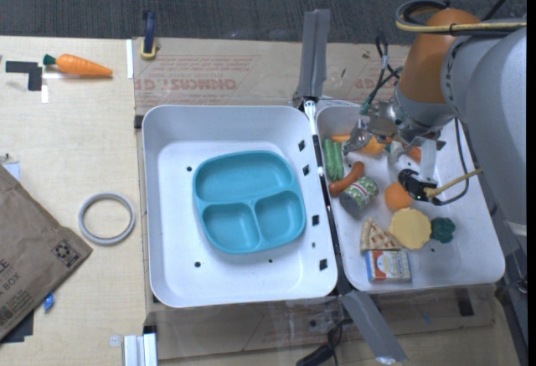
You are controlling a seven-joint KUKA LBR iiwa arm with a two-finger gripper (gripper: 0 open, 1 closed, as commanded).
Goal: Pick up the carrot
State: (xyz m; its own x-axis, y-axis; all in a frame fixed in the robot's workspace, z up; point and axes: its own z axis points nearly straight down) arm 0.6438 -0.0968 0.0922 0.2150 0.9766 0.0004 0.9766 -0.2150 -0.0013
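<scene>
Two candidates, honestly. One obvious carrot (79, 65) lies on the tabletop (67, 146), well left of both bins. The end effector (369, 135) hangs at the back of the right bin (469, 272), over an orange piece (339, 138) beside the cucumber (334, 161), maybe another carrot. If that's the target, I'd come straight down and grip across its narrow width, clear of the sausage (347, 177). The wrist hides most of it, and I can't tell whether the end effector is open or closed.
</scene>
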